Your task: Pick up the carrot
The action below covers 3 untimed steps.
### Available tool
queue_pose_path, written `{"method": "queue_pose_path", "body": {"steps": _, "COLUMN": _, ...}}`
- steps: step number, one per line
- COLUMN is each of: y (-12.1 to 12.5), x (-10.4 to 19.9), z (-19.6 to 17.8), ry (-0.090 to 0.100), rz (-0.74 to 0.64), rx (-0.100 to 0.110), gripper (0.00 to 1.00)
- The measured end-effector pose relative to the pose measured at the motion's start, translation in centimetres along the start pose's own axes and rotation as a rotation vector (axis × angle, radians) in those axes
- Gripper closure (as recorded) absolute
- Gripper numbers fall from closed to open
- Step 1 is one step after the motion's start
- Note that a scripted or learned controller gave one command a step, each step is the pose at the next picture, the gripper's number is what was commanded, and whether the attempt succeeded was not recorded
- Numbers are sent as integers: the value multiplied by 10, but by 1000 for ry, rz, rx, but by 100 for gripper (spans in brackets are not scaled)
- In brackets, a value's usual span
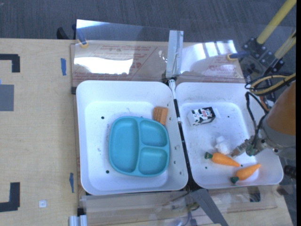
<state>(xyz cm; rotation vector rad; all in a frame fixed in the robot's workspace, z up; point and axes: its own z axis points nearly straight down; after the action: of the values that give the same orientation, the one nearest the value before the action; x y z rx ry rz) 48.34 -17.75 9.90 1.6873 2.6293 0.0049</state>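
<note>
Two carrots (pixel 225 159) in right white bin (pixel 263 175) — jaws (pixel 245 148) beside

— What is sitting in the left bin (pixel 89 126)?
— A divided plate (pixel 138 146) is lying in its middle, with a small block (pixel 160 114) just behind it.
— And the right bin (pixel 235 108)?
— A small carton (pixel 202 116) is lying toward the back. Two carrots are lying near the front, one carrot (pixel 225 159) left of the other carrot (pixel 246 172).

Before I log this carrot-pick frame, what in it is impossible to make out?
- Gripper, camera view: blurred and small, finger state unreadable.
- White object beside it: blurred, identity unclear.
- Arm: cut off by the right edge.
- Small carton: print too small to read.
</note>
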Motion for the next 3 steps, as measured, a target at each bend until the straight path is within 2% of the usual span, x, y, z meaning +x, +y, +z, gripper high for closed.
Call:
{"method": "queue_pose_path", "body": {"steps": 1, "y": 0, "x": 0, "z": 1, "ry": 1, "rz": 0, "rx": 1, "gripper": 0}}
{"method": "queue_pose_path", "body": {"steps": 2, "y": 43, "x": 92, "z": -89, "ry": 11, "rz": -155, "rx": 2, "gripper": 0}}
{"method": "queue_pose_path", "body": {"steps": 3, "y": 27, "x": 67, "z": 8, "ry": 11, "rz": -178, "rx": 8, "gripper": 0}}
